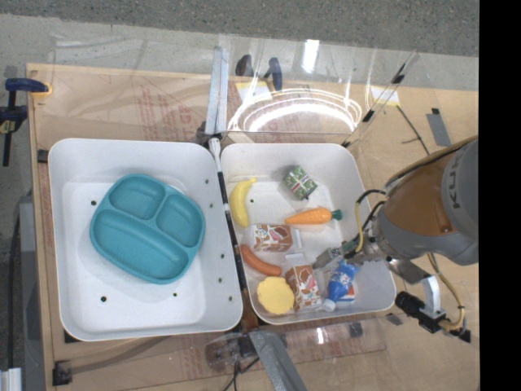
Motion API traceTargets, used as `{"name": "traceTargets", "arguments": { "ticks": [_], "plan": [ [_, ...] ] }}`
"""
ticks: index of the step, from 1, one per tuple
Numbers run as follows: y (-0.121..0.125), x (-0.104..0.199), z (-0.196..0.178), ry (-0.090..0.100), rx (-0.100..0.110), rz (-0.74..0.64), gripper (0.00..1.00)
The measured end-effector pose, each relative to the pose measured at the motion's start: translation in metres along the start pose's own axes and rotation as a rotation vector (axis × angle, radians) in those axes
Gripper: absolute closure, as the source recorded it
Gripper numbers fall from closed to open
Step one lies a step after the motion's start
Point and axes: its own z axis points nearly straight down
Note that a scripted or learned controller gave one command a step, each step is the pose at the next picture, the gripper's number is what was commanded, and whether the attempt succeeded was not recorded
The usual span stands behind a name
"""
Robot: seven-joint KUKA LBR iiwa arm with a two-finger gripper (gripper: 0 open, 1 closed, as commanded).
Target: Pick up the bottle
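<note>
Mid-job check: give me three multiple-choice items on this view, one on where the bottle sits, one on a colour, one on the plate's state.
1. Where does the bottle lie?
A. right bin, near its lower right corner
B. left bin, on the plate
C. on the bench outside both bins

2. What colour is the divided plate?
A. red
B. teal
C. black

3. What rests on the divided plate?
A. the banana
B. the carrot
C. nothing

Answers:
1. A: the bottle lies in the right bin just below the gripper.
2. B: the plate in the left bin is teal.
3. C: its compartments are bare; the banana and carrot lie in the right bin.
</note>
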Motion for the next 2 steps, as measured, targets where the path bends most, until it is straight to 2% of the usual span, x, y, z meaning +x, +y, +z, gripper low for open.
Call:
{"name": "traceTargets", "arguments": {
  "ticks": [1, 2],
  "plan": [
    [0.0, 0.0, 0.0, 0.0, 0.0, 0.001, 0.0],
    [-0.019, 0.004, 0.0, 0.001, 0.001, 0.164, 0.0]
  ]
}}
